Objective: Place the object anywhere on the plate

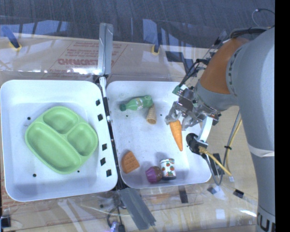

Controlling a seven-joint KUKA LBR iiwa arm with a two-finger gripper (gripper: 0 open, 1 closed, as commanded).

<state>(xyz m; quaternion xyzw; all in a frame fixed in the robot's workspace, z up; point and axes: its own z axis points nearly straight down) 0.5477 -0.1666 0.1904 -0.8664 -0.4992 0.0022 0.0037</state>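
In the camera view, the gripper (178, 120) appeared closed on the top of a toy carrot (177, 135), which hung straight below the fingers, tip down, with the green divided plate (61, 138) far to their left.

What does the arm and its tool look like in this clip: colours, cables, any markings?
The arm is a bulky, rounded grey body with an orange band above the wrist. Thin dark cables loop along the wrist toward the tool, a compact metal-and-black assembly with a white piece on its side. A black fitting below it trails a yellow cable. I can read no markings.
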